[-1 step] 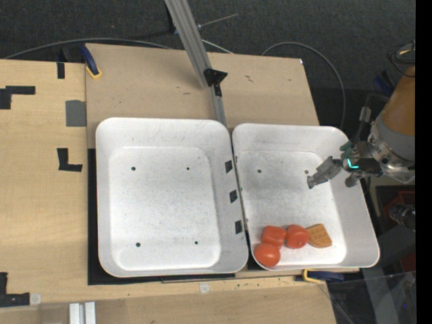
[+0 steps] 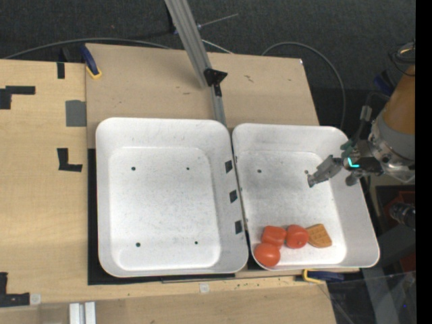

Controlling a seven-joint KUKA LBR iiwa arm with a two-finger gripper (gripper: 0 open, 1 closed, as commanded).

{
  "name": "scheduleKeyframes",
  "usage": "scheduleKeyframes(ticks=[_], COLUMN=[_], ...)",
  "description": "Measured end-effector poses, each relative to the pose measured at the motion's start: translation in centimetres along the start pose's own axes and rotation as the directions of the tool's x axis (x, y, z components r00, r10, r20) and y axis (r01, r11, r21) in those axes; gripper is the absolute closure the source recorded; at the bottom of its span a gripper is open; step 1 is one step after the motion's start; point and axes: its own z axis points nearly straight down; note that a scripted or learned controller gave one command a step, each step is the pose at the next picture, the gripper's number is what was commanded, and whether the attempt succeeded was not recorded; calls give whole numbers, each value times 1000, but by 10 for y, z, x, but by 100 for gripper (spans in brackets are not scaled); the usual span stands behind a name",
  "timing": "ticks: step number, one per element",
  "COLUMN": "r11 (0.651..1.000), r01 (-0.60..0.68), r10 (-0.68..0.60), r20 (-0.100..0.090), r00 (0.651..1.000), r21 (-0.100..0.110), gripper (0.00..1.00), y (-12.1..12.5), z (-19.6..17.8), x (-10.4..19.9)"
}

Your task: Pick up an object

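Three red, rounded pieces, tomato-like and glossy, the first [image 2: 273,235] and the second [image 2: 297,236] side by side and the third [image 2: 267,254] just below and touching the first, lie clustered at the near edge of the right bin [image 2: 351,214]; a flat tan piece [image 2: 320,235], cracker-like with a darker rim, rests against the second red one on its right. All four sit on the bin floor, none lifted, so I judge the pick not yet begun: approach, descent, closure and lift all remain. My gripper [image 2: 318,175] hangs over the upper middle of the same bin, well apart from the cluster, with nothing between its fingers; whether they stand apart or together I cannot tell at this angle. The left bin [image 2: 162,130] lies beside, separated by the shared rim.
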Motion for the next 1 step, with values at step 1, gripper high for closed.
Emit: scheduleKeyframes(ticks=[1], r11=[1000], r01=[-1], r10=[1], r20=[-2], r00=[1000], r21=[8], gripper=[0], y=[1], z=[64], x=[3])
